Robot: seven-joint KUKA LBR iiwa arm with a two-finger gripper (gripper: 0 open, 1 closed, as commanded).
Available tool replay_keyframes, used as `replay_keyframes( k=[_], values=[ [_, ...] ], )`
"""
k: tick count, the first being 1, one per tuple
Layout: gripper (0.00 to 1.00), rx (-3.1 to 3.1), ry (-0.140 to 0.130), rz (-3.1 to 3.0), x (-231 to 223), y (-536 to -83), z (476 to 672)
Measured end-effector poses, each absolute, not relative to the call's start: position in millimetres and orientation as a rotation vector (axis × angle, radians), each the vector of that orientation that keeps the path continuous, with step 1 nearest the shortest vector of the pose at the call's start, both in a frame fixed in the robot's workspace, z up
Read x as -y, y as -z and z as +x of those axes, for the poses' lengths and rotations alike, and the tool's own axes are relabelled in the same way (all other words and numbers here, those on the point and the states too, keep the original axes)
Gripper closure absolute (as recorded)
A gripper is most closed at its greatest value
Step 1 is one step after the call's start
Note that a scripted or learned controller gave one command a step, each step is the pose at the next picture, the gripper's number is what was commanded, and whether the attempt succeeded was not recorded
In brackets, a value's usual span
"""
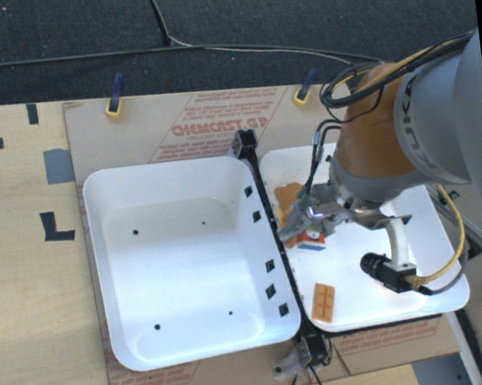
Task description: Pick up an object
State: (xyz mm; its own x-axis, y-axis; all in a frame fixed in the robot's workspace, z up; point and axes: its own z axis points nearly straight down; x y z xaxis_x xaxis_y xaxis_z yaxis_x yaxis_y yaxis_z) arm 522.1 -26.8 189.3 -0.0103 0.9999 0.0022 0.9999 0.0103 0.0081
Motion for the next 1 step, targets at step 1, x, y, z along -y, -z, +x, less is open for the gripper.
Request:
replay_keyframes(
  k=[1],
  values=[
    [1.0, -2.23, 0.0, 2.217, -16.7, -214.5, 488.0]
  ],
)
